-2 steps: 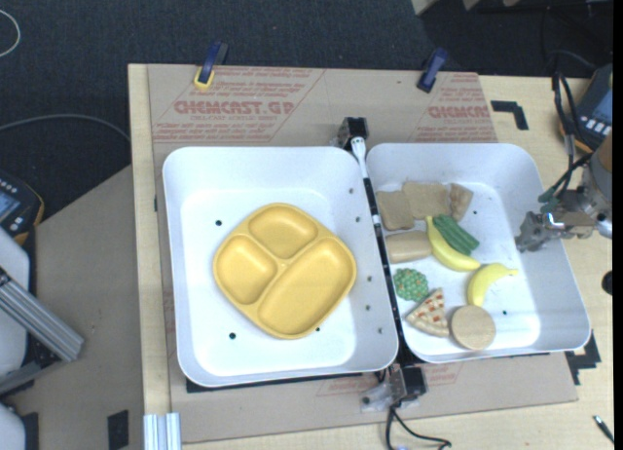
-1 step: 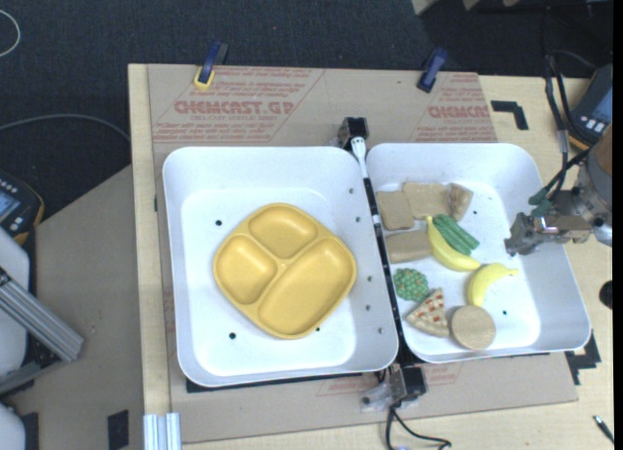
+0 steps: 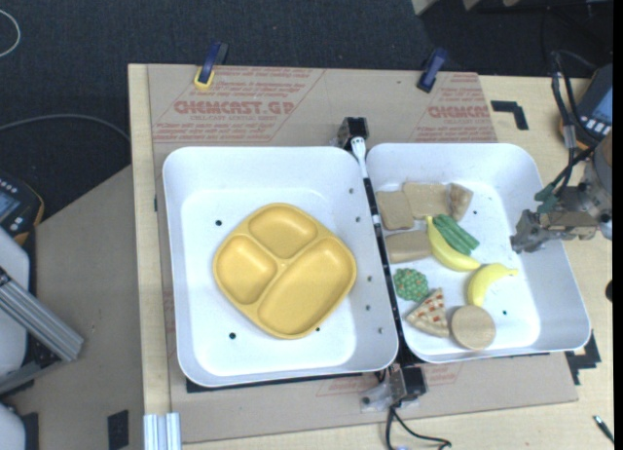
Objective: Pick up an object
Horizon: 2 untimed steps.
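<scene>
1. two shallow white bins on the tabletop; left bin carries one yellow divided plate, well apart from the arm.
2. right bin carries the toy foods, all gathered in its left half: two tan bread slices, a green bean pod, a long yellow banana beneath it, a second banana, a green broccoli piece, a pizza wedge, a round tan disc.
3. gripper sits low over the right side of the right bin, reaching in from the right. state of the jaws: cannot tell, the tips are too blurred; nothing is seen between them.
4. governing relation: every candidate lies to the image-left of the gripper, across a strip of bare bin floor. nearest, by my reading, is the second banana, below and to the left, apart from the tips.
5. long axis of that banana: runs from upper right, near the stem, down to lower left.
6. judgement: nothing picked yet; the next move calls for a shift leftward and a closing across the banana's narrow width.
</scene>
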Tool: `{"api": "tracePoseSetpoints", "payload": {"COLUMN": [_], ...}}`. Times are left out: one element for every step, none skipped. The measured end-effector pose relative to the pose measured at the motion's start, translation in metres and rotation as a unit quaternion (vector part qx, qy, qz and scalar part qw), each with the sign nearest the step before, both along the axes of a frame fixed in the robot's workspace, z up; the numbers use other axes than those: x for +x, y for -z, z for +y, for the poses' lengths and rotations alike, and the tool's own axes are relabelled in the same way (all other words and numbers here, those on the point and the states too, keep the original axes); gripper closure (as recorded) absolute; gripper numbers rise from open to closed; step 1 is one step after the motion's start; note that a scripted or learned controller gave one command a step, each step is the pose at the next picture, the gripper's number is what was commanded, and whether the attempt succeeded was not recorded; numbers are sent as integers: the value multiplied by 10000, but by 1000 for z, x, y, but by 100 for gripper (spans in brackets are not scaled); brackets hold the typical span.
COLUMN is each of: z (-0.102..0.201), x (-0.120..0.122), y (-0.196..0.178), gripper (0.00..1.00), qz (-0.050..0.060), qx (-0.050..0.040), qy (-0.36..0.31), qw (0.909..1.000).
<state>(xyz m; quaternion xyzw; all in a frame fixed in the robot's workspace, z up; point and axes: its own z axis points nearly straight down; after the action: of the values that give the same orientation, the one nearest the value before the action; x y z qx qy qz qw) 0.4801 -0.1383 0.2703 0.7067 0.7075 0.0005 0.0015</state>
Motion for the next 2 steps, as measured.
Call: {"api": "tracePoseSetpoints", "payload": {"z": [0, 0], "x": [1, 1], "y": [-10, -20], "gripper": [100, 100], "qz": [-9, -21], "qx": [-4, -11], "qy": [-2, -4], "qw": [10000, 10000]}}
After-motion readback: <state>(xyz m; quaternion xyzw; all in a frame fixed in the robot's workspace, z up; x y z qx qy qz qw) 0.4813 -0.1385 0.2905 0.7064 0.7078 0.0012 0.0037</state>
